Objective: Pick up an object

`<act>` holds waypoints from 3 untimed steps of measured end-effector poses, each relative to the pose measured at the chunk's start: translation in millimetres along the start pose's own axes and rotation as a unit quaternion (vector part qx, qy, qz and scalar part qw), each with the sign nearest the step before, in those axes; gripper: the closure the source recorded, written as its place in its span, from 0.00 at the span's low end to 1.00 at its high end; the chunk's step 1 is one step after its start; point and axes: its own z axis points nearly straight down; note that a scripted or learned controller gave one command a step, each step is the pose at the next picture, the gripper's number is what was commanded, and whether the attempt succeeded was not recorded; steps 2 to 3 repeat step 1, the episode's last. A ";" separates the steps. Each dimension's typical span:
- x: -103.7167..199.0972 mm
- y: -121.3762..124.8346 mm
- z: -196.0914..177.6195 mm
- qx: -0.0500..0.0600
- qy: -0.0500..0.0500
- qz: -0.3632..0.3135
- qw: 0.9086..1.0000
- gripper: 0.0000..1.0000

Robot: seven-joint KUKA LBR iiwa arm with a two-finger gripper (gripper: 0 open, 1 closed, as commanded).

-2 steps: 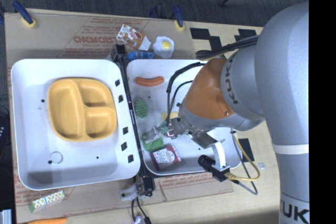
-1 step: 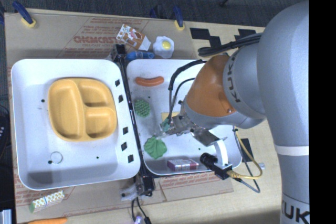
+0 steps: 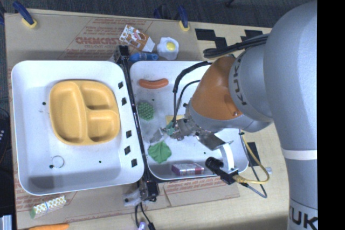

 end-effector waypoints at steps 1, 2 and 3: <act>-0.9 -21.8 10.6 0.000 0.000 0.060 0.998 0.00; -0.9 -21.8 10.6 0.000 0.000 0.060 0.998 0.00; -0.9 -21.8 10.6 0.000 0.000 0.060 0.998 0.00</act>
